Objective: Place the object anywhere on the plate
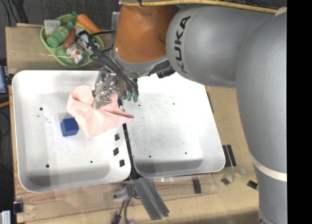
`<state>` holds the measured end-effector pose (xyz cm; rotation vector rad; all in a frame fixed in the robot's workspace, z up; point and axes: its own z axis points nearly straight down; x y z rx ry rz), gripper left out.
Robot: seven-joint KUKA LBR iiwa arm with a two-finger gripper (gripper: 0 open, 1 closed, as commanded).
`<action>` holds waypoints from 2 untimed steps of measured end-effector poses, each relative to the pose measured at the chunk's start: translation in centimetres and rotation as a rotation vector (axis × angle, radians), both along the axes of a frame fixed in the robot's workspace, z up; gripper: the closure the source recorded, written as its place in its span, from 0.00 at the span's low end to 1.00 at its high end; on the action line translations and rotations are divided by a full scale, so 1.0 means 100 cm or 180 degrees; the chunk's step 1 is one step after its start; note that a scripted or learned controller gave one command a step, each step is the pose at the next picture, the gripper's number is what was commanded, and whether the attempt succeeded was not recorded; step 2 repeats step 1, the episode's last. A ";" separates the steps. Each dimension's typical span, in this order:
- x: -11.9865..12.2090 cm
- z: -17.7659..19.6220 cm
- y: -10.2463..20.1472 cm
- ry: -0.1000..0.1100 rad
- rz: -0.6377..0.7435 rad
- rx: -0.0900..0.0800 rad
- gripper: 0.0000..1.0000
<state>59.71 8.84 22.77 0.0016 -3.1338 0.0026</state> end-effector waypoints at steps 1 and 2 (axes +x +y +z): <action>0.000 0.001 0.000 -0.0003 -0.0001 0.0000 0.00; 0.000 0.001 0.000 -0.0003 -0.0001 0.0000 0.00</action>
